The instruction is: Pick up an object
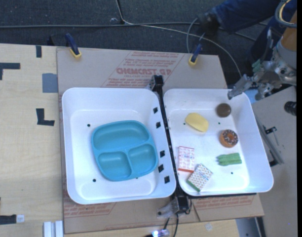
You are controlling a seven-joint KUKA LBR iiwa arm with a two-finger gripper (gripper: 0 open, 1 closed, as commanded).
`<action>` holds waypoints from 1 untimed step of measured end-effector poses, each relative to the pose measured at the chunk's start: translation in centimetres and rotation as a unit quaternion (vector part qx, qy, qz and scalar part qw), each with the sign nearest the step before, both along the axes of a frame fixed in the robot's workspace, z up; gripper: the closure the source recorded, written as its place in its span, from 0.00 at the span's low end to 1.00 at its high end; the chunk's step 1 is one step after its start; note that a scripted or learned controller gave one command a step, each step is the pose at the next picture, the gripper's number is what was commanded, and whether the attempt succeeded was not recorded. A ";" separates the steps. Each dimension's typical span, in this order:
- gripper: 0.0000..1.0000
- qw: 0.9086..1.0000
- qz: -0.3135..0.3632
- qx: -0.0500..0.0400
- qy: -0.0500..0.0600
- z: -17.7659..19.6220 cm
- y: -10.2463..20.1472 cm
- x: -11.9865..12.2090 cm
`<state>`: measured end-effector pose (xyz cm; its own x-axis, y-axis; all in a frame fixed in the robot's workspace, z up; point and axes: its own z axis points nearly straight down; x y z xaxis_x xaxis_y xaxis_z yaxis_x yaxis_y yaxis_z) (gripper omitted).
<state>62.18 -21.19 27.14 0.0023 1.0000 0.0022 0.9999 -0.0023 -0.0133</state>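
The right bin [257,147] holds several small things: a brown round piece [223,110], a yellow lump [197,122], a sprinkled donut [229,138], a green ridged piece [229,159], a red-and-white packet [186,158] and a patterned packet [200,176]. My gripper [248,92] hangs over that bin's far right corner, above and to the right of the brown piece. Its fingers are spread open with nothing between them.
In the left bin [72,132] lies a blue divided plate [124,149]. A black divider [163,132] runs between the two bins. Two yellow-and-blue clamps [73,47] [194,57] hold the cardboard at the back, and cables cross behind them.
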 end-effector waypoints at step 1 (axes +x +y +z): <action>0.00 1.000 0.002 -0.001 -0.006 0.8 0.1 0.2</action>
<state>62.40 -21.12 27.94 -0.0012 1.0000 -0.0006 1.0000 0.0012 -0.0011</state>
